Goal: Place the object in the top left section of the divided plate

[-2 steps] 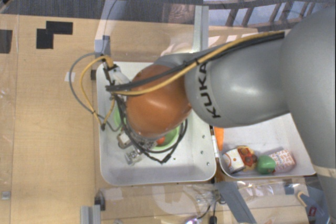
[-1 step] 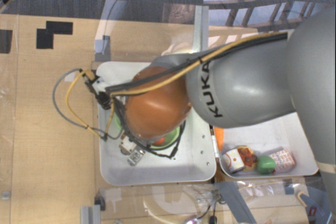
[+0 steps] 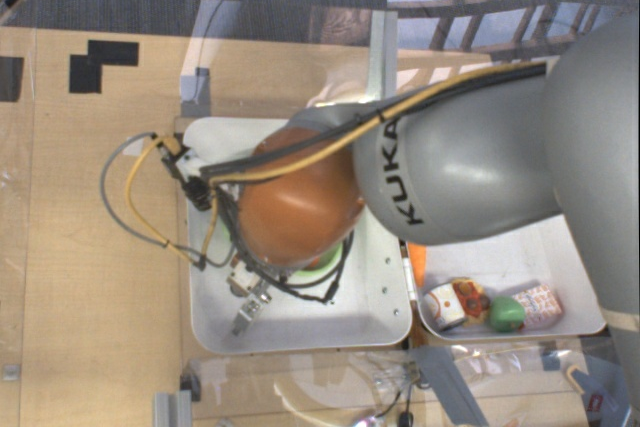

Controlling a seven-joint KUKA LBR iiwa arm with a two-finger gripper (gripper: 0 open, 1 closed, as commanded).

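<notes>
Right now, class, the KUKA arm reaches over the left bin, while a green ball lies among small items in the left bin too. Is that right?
Not quite. The camera view shows the green ball lying in the right bin, among the small items there, not in the left one. The rest stands: the KUKA arm does reach over the left bin.

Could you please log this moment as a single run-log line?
arm: over left bin | pincer: low near bin's front | green plate edge: under orange band | right bin: green ball, small packages
</notes>
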